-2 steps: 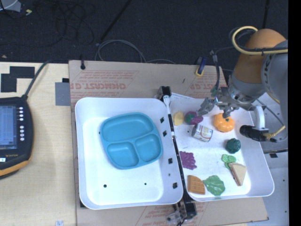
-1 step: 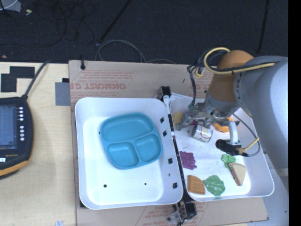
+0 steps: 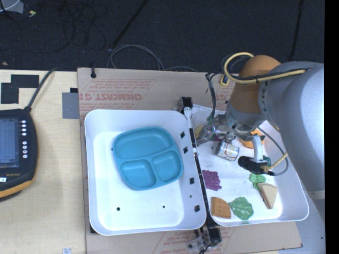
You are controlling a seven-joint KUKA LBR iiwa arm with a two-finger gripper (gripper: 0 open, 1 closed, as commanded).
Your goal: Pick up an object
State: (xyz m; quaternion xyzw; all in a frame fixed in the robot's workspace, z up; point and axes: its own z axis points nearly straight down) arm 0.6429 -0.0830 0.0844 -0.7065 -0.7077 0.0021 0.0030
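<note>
Single arm (image 3: 296, 105) reaching into the right bin (image 3: 290, 190), with the claw (image 3: 225, 145) low over the bin's far-left part, close to the divider between the bins. Whether the claw is open or closed cannot be told from this angle, and nothing can be seen held in it.

No item is singled out by the task, so any loose piece qualifies. The likeliest candidate appears to be the purple cluster (image 3: 212, 180), which lies near the claw, toward the camera's near edge and slightly to its left. Its long axis runs roughly from far to near, and it stands apart from its neighbours. An orange piece (image 3: 248, 140) sits just beside the claw on the right, partly hidden under the wrist.

Farther out on the near side of the claw lie a waffle square (image 3: 220, 207), a green leaf (image 3: 241, 208) touching or nearly touching it, and a bread wedge (image 3: 269, 195) off to the near right.

Count in the right bin: one purple cluster, one orange piece, one waffle square, one green leaf, one bread wedge. The left bin (image 3: 96, 194), well to the claw's left, holds one blue divided plate (image 3: 145, 157).
</note>
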